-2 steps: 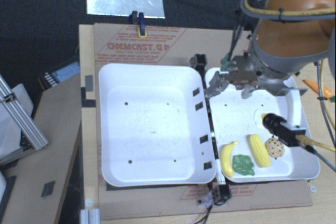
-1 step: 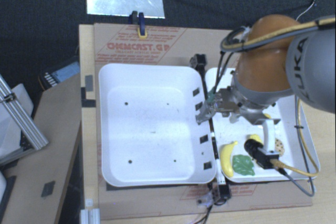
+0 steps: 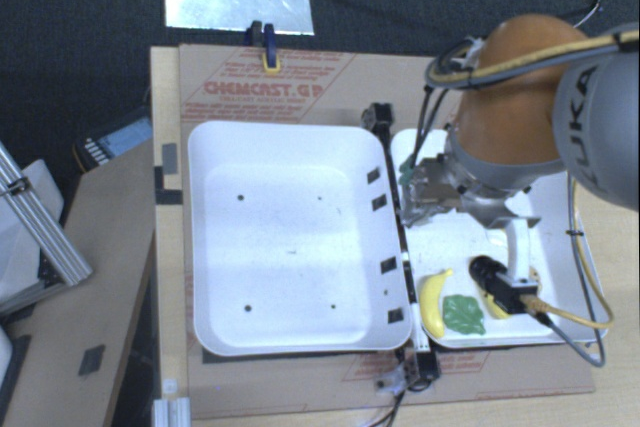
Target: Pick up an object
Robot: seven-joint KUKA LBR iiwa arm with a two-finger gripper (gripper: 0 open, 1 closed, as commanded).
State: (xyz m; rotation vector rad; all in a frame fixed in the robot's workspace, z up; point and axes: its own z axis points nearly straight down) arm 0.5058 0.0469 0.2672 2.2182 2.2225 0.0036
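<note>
Banana (image 3: 433,303) and green object (image 3: 463,314) lie in right bin (image 3: 500,339).

We see two shallow white plastic bins (image 3: 290,235), a curved yellow banana (image 3: 433,303), a flat green crumpled piece (image 3: 464,314), and the grey arm's orange band (image 3: 520,90).

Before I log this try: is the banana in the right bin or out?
In. The banana lies on the floor of the right bin, near its front-left corner, beside a green object.
</note>
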